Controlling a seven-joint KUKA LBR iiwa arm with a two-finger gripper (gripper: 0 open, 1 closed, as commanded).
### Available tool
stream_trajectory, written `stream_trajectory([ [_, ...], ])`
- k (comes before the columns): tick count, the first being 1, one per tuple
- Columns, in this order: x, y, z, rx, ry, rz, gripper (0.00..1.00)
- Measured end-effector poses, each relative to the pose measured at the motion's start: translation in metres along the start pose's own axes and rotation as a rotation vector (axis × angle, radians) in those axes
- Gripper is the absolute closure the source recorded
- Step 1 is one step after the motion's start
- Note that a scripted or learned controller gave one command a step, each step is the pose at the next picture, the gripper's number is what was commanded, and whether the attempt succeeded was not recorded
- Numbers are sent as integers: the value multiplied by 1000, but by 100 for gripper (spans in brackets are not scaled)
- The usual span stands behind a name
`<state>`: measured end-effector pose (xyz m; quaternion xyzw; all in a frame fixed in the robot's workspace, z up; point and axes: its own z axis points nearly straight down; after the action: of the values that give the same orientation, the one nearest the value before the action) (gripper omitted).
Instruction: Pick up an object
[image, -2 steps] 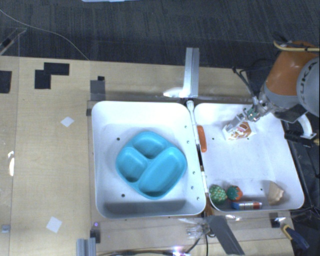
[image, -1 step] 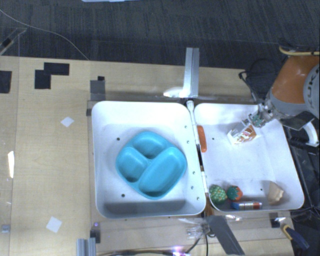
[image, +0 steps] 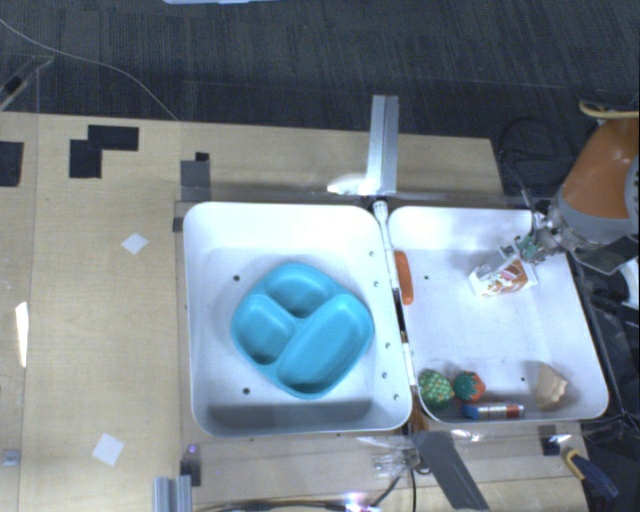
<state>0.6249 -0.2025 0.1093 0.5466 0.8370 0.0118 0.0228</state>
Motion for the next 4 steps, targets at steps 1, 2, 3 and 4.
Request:
stream_trajectory([
  [1, 6, -18, -1, -3, -6, 76, 0],
  [2, 9, -26, -2, -3, -7, 71, 0],
  [3, 15, -41, -3, -5, -8, 38, 0],
  [4, 23, -58, -4, -8, -10, 90, 0],
])
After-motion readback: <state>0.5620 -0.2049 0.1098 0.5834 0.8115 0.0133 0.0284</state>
